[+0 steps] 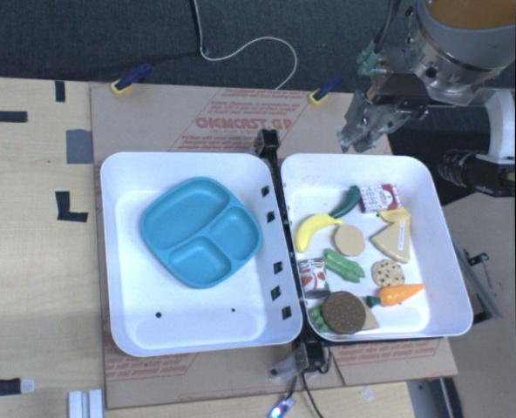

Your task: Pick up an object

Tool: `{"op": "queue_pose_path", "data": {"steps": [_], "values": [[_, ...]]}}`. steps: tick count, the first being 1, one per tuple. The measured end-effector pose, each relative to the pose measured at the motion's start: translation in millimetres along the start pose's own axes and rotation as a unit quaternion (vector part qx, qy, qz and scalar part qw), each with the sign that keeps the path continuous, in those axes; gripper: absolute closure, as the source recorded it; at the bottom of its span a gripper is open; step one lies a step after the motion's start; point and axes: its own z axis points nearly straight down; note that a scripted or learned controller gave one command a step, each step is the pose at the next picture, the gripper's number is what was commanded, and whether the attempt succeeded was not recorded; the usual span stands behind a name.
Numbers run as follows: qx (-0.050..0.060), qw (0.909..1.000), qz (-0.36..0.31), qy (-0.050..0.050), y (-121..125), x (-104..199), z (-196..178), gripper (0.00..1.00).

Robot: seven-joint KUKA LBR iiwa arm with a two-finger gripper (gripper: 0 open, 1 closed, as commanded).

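On the worktop (31,233), the left bin (118,303) holds a blue divided plate (201,232) lying flat near its middle. Just beside it, the right bin (437,233) carries a heap of toy food: a yellow banana (314,230), green pods (343,265), a small can (314,277), a dark round patty (342,312), a cookie (386,273), an orange carrot (400,294), a cheese wedge (396,240) and a red-and-white carton (379,198). The tool (363,133) hangs above that bin's far rim, apart from every item, pinching nothing; whether it is spread or pressed together I cannot tell.

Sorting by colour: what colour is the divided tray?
Light blue tray, seen in the camera view.
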Motion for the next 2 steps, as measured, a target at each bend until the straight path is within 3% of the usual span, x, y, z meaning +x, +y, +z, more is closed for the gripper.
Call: {"op": "queue_pose_path", "data": {"steps": [1, 2], "values": [[0.002, 1.0, 0.001, 0.001, -36, -2, 26, 1.0], [0.001, 1.0, -0.002, 0.001, -34, 58, 34, 1.0]]}}
